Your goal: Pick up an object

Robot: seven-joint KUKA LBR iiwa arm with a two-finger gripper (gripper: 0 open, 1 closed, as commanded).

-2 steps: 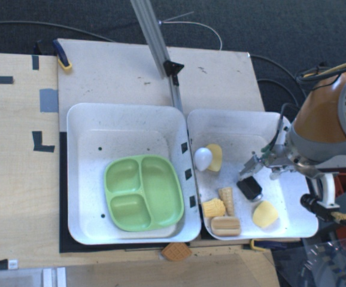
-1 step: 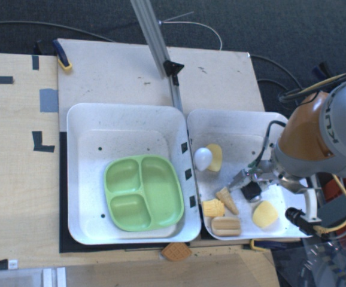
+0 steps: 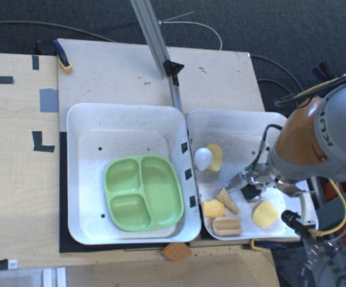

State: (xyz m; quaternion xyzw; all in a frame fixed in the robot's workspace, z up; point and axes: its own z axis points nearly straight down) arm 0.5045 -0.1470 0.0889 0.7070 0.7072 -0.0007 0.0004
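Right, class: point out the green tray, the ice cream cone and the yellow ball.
Green tray (image 3: 144,191), camera view, the ridge between its compartments.
Ice cream cone (image 3: 228,200), camera view, middle of the cone.
Yellow ball (image 3: 265,214), camera view, centre of its top.

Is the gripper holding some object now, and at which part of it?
It cannot be told. The gripper is low in the right bin, beside the cone, but nothing is seen between its fingers.

Right bin (image 3: 233,121) contents: a white egg (image 3: 203,158) touching a yellow cup (image 3: 215,157) at far left; an ice-cream cone (image 3: 228,200) lying tilted at centre; a waffle piece (image 3: 213,208) and a hot-dog bun (image 3: 226,225) at near left; a yellow lemon (image 3: 264,214) at near right.
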